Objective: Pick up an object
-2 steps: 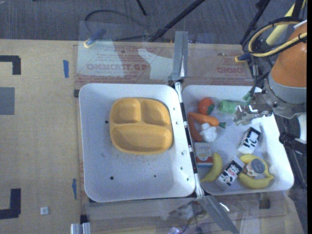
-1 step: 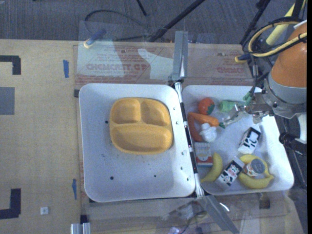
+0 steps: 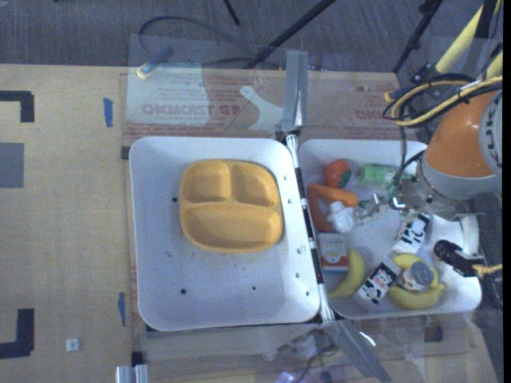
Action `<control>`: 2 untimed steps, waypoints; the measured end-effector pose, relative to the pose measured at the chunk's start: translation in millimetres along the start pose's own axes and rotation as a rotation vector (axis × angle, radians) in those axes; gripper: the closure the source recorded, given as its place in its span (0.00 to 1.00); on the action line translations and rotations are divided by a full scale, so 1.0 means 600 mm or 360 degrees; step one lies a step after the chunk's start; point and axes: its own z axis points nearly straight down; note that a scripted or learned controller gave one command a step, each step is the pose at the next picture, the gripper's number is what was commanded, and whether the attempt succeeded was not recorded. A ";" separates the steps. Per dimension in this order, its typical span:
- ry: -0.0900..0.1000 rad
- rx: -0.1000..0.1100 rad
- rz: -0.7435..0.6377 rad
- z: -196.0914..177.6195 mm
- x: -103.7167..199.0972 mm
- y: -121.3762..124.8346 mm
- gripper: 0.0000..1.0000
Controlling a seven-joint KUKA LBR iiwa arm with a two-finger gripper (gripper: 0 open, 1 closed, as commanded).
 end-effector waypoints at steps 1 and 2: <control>0.0000 0.0011 -0.0140 0.050 0.017 0.024 0.00; 0.0002 0.0012 -0.0212 0.051 0.079 0.105 0.00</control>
